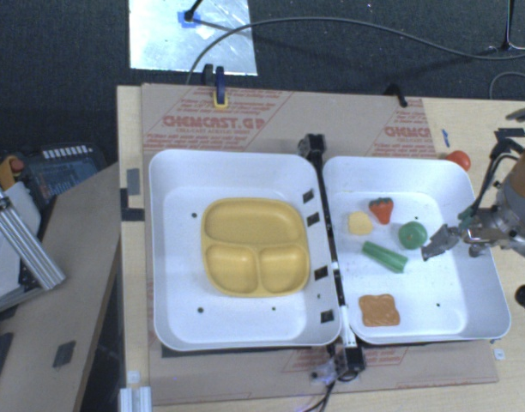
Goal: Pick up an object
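The right bin (494,312) holds a red strawberry (381,209), a pale yellow piece (359,223), a green ball (412,234), a green stick (384,257) and an orange-brown toast slice (379,310). My gripper (440,242) reaches in from the right and hangs low over this bin. It sits just right of the green ball and up-right of the green stick. Nothing is visibly held in it.
The left bin (172,230) carries a yellow divided plate (254,245). A black divider (324,230) runs between the bins. A red-orange item (457,158) lies on the bench beyond the right bin's far corner. Cables cross the floor behind.
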Robot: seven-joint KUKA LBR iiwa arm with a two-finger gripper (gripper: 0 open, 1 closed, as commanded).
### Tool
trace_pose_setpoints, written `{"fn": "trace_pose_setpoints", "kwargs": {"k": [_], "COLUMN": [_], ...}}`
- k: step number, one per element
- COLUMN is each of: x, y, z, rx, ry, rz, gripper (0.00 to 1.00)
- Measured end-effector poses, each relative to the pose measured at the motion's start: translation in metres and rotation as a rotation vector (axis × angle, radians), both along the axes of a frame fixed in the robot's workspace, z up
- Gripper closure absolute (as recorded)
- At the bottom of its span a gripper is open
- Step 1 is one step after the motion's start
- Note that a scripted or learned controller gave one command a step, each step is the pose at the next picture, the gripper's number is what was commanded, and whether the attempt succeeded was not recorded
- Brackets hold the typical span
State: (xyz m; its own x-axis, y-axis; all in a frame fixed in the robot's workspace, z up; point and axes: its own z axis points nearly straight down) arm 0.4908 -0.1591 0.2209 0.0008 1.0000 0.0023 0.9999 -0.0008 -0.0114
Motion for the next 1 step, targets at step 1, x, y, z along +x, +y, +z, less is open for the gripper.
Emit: {"fn": "trace_pose_setpoints", "kwargs": {"k": [1], "x": [0.0029], "y": [0.0006], "z": [0.0063], "rx": [-0.003], "ry": [-0.013], "rz": [0.004], "gripper": [0.0]}}
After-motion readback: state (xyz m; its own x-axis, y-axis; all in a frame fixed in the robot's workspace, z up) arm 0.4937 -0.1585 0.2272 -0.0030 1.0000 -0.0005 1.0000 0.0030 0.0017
